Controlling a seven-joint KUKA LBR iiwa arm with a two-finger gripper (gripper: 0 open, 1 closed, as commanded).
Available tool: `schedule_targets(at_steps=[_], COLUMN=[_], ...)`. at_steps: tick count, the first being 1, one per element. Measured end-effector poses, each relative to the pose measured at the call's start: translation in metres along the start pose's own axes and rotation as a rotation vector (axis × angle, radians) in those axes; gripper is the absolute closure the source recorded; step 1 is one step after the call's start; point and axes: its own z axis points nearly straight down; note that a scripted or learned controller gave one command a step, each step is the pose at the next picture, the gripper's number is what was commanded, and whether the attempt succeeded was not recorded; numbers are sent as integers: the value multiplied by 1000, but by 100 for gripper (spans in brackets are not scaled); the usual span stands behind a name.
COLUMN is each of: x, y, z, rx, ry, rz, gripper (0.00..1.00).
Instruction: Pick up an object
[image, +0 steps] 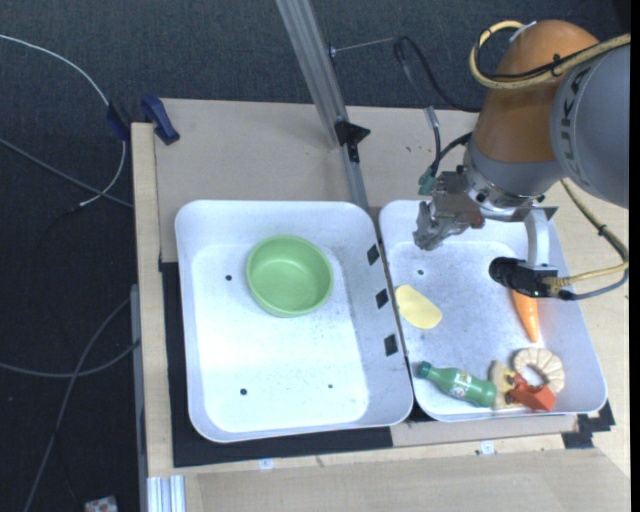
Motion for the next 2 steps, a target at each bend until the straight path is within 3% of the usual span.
schedule_targets(at_steps=[2], x=[117], y=[26], z=[-5], rx=[1], ry=[0], rz=[1], gripper=[100])
